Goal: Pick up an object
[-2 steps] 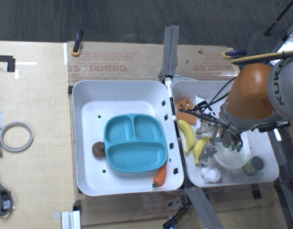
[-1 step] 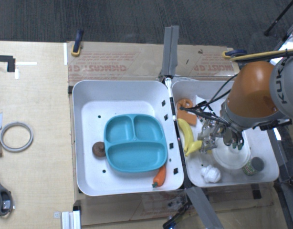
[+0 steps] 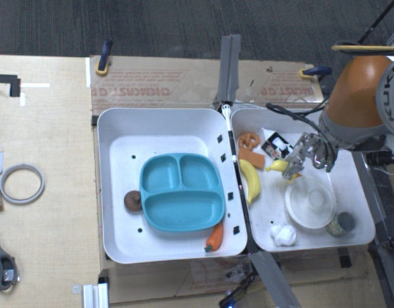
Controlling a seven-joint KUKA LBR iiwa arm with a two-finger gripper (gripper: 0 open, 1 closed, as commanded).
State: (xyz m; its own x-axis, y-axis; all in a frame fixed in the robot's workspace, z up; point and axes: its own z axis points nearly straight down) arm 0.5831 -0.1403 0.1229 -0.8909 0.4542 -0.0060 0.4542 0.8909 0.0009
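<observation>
Scanning from the left: pale wood bench top carries a roll of grey tape, with scissors near the lower left edge and a small black bracket near the top. Dark carpet runs across the back of the room. A cardboard sheet lies under both bins, held by clamps with blue and yellow handles at its far edge.

Left bin: a teal divided plate sits in the middle. A brown round item touches its left edge; an orange carrot lies at its lower right corner.

A grey divider post stands between the bins.

Right bin: banana along the left wall, a pretzel and an orange block above it, a black-and-white card just beside them. A white bowl sits mid-bin, a white crumpled item at lower left, a small grey-green can at lower right.

Gripper hangs over the bowl's upper left rim, fingers closed on a small yellow object. The arm's orange band shows at right.
</observation>
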